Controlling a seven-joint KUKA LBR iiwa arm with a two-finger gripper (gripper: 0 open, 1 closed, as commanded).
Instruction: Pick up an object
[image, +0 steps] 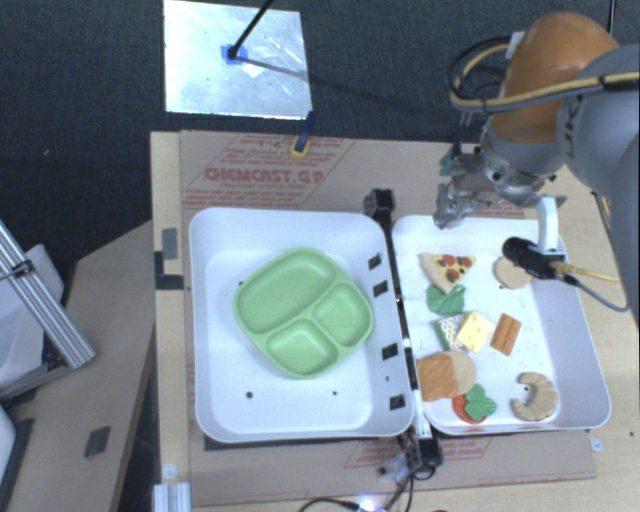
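Observation:
My gripper (452, 212) hangs over the far left corner of the right bin (585, 345), with nothing visibly in it. Just in front of it lies a pizza slice (447, 268), and below that a green leafy piece (446, 300). Further toward the front are a yellow cheese block (475, 330), a brown wafer (506, 334), a tan bread slice (445, 375), a red and green vegetable piece (475, 405) and a croissant (535, 396). A round tan cookie (512, 276) rests near the bin's far right side.
The left bin (215, 250) holds a green divided plate (303, 312). A black divider with clips (392, 300) runs between the two bins. A shiny metal sheet (238, 60) lies beyond the bench at the back.

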